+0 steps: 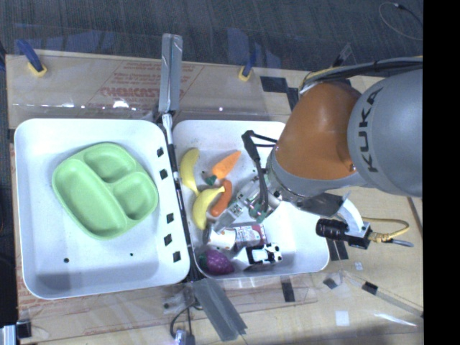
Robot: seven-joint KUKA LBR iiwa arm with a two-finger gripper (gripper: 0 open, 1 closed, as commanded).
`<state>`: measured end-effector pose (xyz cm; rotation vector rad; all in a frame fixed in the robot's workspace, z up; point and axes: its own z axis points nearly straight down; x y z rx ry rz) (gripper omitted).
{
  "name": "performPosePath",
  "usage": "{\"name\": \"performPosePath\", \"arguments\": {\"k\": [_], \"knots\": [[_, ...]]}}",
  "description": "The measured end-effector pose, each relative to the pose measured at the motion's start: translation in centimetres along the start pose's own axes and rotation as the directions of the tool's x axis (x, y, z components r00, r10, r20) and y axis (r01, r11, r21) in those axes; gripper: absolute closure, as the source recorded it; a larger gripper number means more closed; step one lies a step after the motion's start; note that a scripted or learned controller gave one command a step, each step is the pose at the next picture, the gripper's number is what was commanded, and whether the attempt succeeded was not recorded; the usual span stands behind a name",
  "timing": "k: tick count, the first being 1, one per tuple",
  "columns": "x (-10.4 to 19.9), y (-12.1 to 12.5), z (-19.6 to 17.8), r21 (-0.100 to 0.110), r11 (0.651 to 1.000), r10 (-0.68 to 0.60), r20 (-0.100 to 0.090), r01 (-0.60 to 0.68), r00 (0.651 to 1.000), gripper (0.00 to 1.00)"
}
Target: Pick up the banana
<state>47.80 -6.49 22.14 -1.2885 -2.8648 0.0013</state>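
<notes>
Bench: wood-toned, bore two white bins; left bin (36, 192) held a green divided plate (105, 187).
Right bin (302, 254): banana (189, 169) at left wall, second banana (205, 204) and carrots (226, 165) beside it.
My claw (241, 210): low above the clutter, right of the bananas; opening and hold could not be determined.

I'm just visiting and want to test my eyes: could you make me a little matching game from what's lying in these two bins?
Things:
1. green divided plate
2. purple fruit
3. carrot
4. gripper

Places:
A. front edge of the right bin
B. left bin
C. over the middle of the right bin, beside the bananas
D. rear part of the right bin, right of a banana

Pairs: 1-B, 2-A, 3-D, 4-C
</notes>
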Motion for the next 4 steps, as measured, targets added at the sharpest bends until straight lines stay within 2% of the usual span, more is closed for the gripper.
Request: {"name": "performPosePath", "arguments": {"k": [1,2,3,4], "knots": [[5.1,4.8,3.2,0.005,0.999,0.038,-0.005,-0.038,0.999,0.00],[0.8,9.0,3.2,0.003,0.998,0.058,-0.002,-0.058,0.998,0.00],[-3.4,9.7,3.2,0.003,0.995,0.103,-0.002,-0.103,0.995,0.00],[-1.4,7.7,3.2,0.004,1.000,0.027,-0.004,-0.027,1.000,0.00]]}}
